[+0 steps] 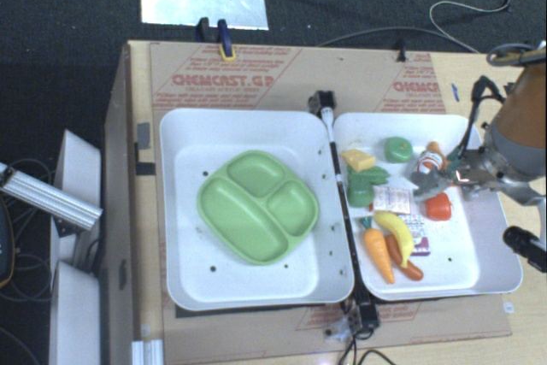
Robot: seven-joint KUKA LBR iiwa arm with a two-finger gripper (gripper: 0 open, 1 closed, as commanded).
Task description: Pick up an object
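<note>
The red toy (438, 207) nearest the gripper (430, 179) lies in the right bin (491, 265), toward its far right, beside a card (392, 200). It is judged light, stiff and smooth, so it is best taken across its narrow middle. A banana (396, 232) and carrot (379, 254) lie nearer, a green round piece (397, 150) farther. The left bin (184, 269) on the desk (256, 73) holds a green tray (258, 205).

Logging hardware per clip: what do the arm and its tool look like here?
The arm is grey with an orange-brown band above the wrist. A thin black cable loops beside it. The tool is small, grey metal, blurred in this view.
</note>
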